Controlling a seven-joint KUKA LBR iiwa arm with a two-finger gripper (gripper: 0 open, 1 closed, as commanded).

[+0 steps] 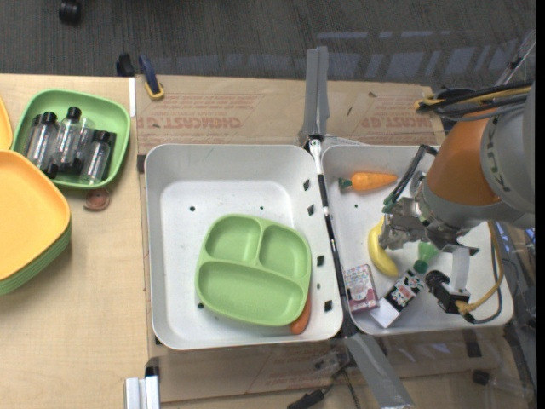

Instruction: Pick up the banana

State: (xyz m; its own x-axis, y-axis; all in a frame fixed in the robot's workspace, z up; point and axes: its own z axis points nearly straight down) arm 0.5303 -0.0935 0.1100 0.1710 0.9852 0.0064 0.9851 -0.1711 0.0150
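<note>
The banana (381,250) lay in the right bin (358,156), below a carrot (371,181) and above a small pink packet (360,286). The pincer (398,233) hung just over the banana's upper end; whether it was clenched or released could not be told. A green divided plate (255,269) sat in the left bin (170,228).

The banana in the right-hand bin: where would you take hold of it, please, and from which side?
Probably across the middle of the banana, coming straight down from above. It lies flat on the floor of the right bin, curving roughly top to bottom in the camera view, so fingers closing across its narrow width should fit. The gripper already sits over its upper end, and a small carton lies near its lower end.
</note>
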